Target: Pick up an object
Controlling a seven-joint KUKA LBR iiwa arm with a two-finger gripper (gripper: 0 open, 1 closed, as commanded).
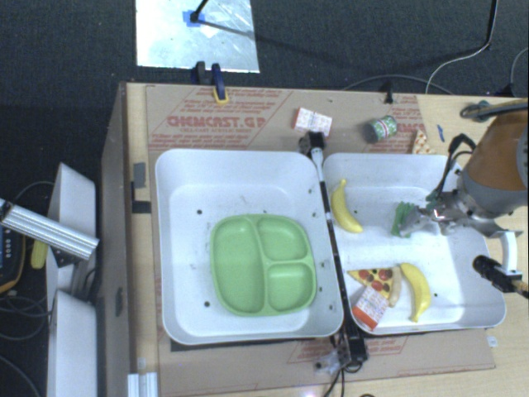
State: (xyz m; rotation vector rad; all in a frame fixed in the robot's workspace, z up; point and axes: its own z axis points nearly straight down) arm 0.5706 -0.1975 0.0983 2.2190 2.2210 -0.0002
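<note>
While lowered into right shallow white plastic bin (475,308) | two-finger metal gripper (423,216) touching small green crumpled object (405,217) | finger opening and hold: cannot tell | object resting on bin floor | lift not yet done

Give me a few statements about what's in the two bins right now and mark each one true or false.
1. The green plate sits in the left bin. True.
2. Two bananas lie in the right bin. True: one banana near the divider, the other banana toward the front.
3. The pizza slice rests on the green plate. False: it lies in the right bin, beside the front banana.
4. The gripper hangs over the left bin. False: it is over the right bin, right next to a green object.
5. The small can is inside the right bin. False: it stands on the board behind it.
</note>
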